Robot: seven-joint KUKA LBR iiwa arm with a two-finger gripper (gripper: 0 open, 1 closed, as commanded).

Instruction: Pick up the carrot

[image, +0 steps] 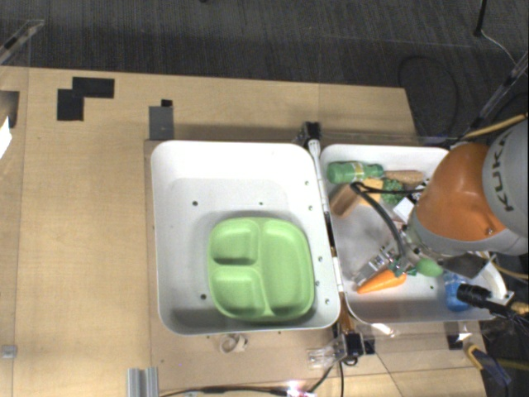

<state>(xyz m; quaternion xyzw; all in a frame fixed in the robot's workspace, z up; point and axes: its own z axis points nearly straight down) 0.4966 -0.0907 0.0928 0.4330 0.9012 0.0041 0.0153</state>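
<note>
The carrot (382, 282) was located at the near edge of the right bin (388, 311), lying flat with its tip directed toward the left bin (178, 222). The gripper (388, 260) was positioned just above and beside the carrot; whether the fingers were open or closed could not be determined (the wrist obscured them). A green divided plate (261, 265) was seated in the left bin. Farther back in the right bin, a green bottle (354, 172) was observed near the rear wall.
</note>
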